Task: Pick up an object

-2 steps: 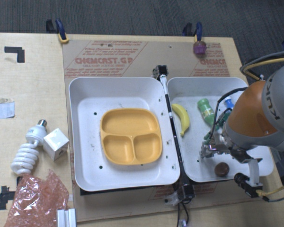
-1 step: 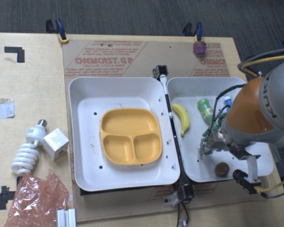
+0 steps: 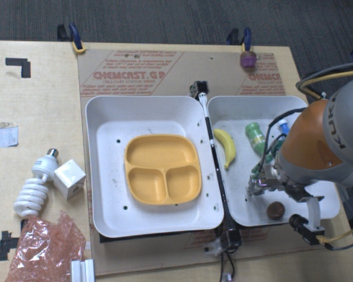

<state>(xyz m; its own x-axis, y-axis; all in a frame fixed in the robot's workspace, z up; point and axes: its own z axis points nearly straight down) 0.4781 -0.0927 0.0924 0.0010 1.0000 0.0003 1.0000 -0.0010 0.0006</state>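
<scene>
The right bin (image 3: pixel 238 213) holds a yellow banana (image 3: pixel 225 146) near its left wall, a green bottle (image 3: pixel 256 137) at its back and a small brown round object (image 3: pixel 275 211) near its front edge. My gripper (image 3: pixel 259 185) reaches down into this bin from the right, just left of the brown object and right of the banana. The bulky grey and orange wrist hides much of the bin's right half. A blue item (image 3: pixel 283 128) peeks out beside the arm.
The left bin (image 3: pixel 103 157) carries a yellow three-compartment tray (image 3: pixel 163 169). Off the bins at the left lie a spiral light bulb (image 3: pixel 34 190), a white cube (image 3: pixel 69 178) and a crumpled pink wrapper (image 3: pixel 44 251). A purple object (image 3: pixel 248 59) sits on the board behind.
</scene>
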